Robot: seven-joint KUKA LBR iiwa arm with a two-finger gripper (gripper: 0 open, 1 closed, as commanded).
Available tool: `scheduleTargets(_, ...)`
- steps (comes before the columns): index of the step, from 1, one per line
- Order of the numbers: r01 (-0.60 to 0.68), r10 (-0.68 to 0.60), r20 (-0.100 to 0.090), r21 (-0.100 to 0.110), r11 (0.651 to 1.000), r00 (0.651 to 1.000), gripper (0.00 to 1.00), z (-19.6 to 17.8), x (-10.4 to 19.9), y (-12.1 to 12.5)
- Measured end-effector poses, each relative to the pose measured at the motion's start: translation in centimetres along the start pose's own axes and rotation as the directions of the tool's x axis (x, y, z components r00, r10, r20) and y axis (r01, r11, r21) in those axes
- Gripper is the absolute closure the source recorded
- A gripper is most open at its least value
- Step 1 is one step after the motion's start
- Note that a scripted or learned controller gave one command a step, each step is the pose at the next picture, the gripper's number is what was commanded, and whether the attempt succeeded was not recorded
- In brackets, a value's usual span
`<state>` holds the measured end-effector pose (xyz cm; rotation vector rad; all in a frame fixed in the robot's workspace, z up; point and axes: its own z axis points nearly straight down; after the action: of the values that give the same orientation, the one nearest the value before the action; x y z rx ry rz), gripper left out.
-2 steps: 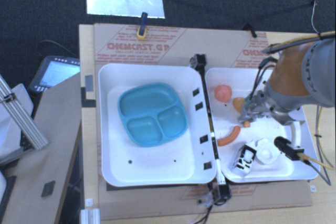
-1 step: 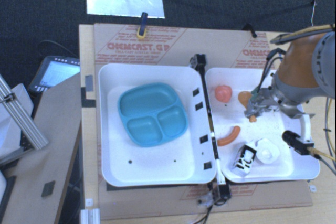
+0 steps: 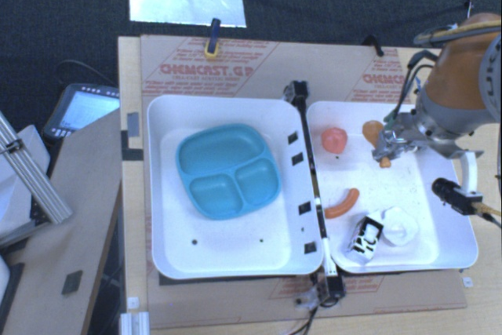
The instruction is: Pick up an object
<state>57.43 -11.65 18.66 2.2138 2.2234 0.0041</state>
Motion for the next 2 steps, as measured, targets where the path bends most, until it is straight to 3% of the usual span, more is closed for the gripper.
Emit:
scheduleTargets(1,0.0,0.0,0.0,0.001,1.0,1.0,1.0,-1.8,0.0,0.1)
scheduleTargets(2,0.004,-0.004,-0.003,0.004,1.0,1.0,1.0,-1.7,4.4,-0.7)
